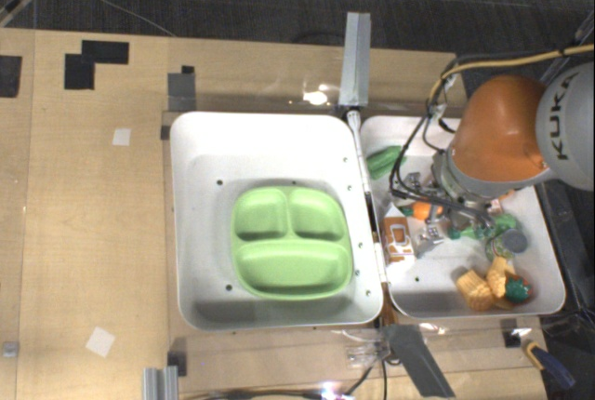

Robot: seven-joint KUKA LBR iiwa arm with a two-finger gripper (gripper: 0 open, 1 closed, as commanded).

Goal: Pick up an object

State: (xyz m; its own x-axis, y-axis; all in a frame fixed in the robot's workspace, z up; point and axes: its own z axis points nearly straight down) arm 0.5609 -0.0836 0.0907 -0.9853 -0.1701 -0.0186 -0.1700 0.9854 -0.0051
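Small mixed objects (pixel 483 282) lie scattered in the right bin (pixel 548 296), a shallow smooth white tray. Among them: yellow blocky pieces, an orange-and-white carton (pixel 398 240), a green leafy item (pixel 383 160). The claw (pixel 444 223) hangs among the objects in that bin, beneath the arm's glossy orange band (pixel 497 128); its state cannot be told. Left of that bin, the left bin (pixel 195 203) holds a rounded green three-compartment plate (pixel 291 241). Both sit on the pale wood worktop (pixel 84 231).

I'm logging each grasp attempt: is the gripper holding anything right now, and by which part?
It cannot be told: the gripper sits low among the small items in the right bin, its tip hidden by the wrist.
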